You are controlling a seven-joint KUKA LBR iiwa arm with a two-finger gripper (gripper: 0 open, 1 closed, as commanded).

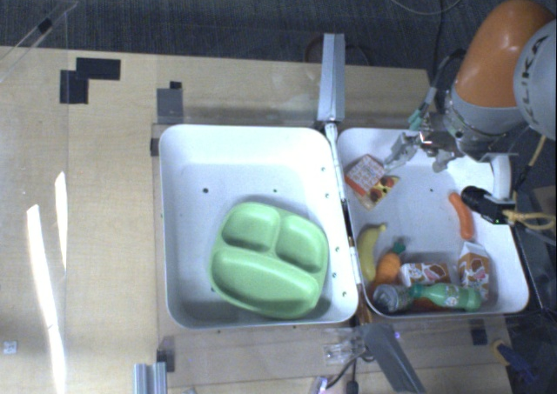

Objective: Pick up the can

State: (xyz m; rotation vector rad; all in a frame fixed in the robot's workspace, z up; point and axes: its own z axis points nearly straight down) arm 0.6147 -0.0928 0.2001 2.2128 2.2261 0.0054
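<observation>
A small red and white can (425,273) lies on its side near the front of the right bin (513,292). It is wedged between an orange carrot toy (389,265) and an orange and white packet (474,268). A green bottle (446,297) lies just in front of it. My gripper (422,154) hangs over the far end of the right bin, well behind the can. Its fingers are spread open with nothing between them.
A snack packet (365,175) lies left of the gripper, a banana (370,249) rests by the divider, and an orange sausage-shaped toy (463,215) lies at the right. A green sectioned plate (271,258) fills much of the left bin (183,210).
</observation>
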